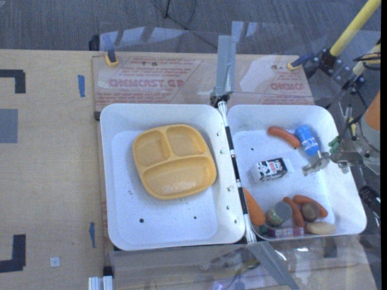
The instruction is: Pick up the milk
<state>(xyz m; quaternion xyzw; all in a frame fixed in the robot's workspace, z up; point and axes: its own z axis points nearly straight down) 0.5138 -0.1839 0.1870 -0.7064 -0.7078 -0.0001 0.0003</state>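
Nearest the camera, along the front wall of the right bin point(347, 180), lies a huddle of small things: a pale potato-like piece point(320, 227), a brown round piece point(310, 211), two short orange sausages point(300, 205), a grey-green round lump point(281, 212), a flat pinkish packet point(288, 231), and a carrot point(254, 206) slanting along the bin's left wall.

Farther in, near the middle of that bin, the milk point(270, 168) lies on its side on the white floor, well apart from the front huddle. It is a small carton, white with black cow-like patches, its long side running roughly left to right and tilted slightly. Nothing touches it.

Just to its right, the hand point(319, 162) hangs above the bin's right part, a pale metal piece reaching in from the right edge. Whether its fingers stand apart or together cannot be told from this slant; no object shows between them, and the carton sits clear of it.

Beyond, toward the back wall, a blue bottle point(307, 139) lies beside a longer orange sausage point(284, 136).

Across the divider, the left bin point(118, 210) holds a yellow divided plate point(174, 160) with three compartments.

Farthest back, printed cardboard point(148, 80) lies on the desk point(42, 162) behind both bins.
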